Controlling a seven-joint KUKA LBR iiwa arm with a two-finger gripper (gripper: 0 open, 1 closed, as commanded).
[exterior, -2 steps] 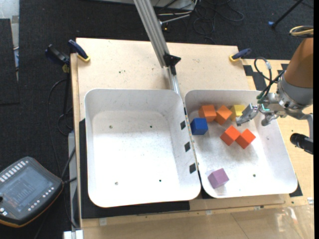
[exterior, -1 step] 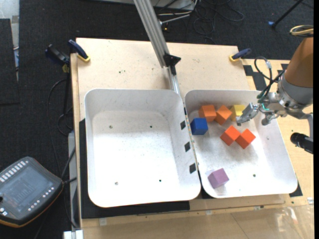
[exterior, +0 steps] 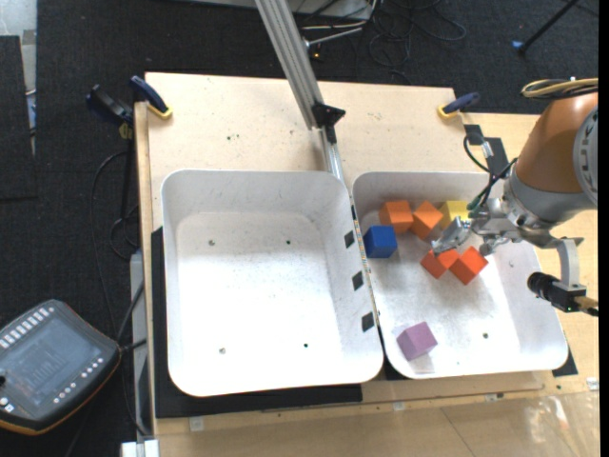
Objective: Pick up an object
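The right bin (exterior: 533,336) holds several small blocks. A blue cube (exterior: 380,241) lies near its left wall. Two orange blocks (exterior: 398,214) (exterior: 428,220) and a yellow block (exterior: 458,208) sit in a row toward the back. Two red-orange blocks (exterior: 436,264) (exterior: 468,267) lie side by side in the middle. A purple cube (exterior: 416,340) rests alone near the front. My gripper (exterior: 463,239) is low in the bin, just above the red-orange pair and in front of the yellow block. I see nothing clearly held in it.
The left bin (exterior: 190,208) sits beside the right one, sharing a raised middle wall (exterior: 357,255). A slanted metal pole (exterior: 290,50) rises from the bench behind the bins. Clamps (exterior: 152,98) (exterior: 460,105) mark the back corners. A handheld controller (exterior: 48,360) lies at the left.
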